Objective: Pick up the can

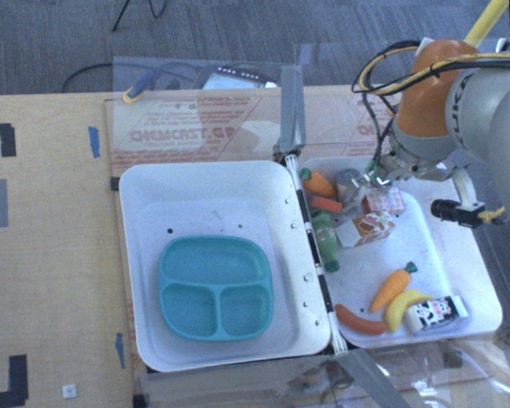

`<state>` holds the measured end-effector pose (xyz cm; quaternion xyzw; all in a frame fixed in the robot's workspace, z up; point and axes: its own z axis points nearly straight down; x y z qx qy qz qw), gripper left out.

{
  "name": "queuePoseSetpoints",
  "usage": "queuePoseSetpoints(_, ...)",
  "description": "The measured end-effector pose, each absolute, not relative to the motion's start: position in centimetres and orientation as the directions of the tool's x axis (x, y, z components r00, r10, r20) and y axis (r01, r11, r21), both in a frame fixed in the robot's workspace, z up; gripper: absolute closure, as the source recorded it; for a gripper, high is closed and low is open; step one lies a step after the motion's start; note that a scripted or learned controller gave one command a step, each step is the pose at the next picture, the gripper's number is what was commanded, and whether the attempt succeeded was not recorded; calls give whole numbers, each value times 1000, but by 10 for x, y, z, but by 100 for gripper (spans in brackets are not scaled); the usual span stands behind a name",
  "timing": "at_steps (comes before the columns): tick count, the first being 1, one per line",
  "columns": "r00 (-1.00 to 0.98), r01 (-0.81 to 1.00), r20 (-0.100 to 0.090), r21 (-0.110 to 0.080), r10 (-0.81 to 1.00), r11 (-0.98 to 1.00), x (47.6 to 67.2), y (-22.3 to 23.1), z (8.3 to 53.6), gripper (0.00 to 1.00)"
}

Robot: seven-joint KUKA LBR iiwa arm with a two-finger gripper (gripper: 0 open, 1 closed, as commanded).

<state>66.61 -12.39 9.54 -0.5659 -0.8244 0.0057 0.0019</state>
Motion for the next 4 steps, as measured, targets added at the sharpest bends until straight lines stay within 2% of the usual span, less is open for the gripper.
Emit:
queuePoseSetpoints(1,2,999,28,-54,1000,0,662,-199,91,0)
queuePoseSetpoints(2,175,985,0,0,985,-175,667,-122,100,0)
queuePoseSetpoints(3,117,993,-1,2,993,-117,668,-103,206,0)
queuePoseSetpoints(4,221,975,-1,3,975,-221,659,-111,253,0)
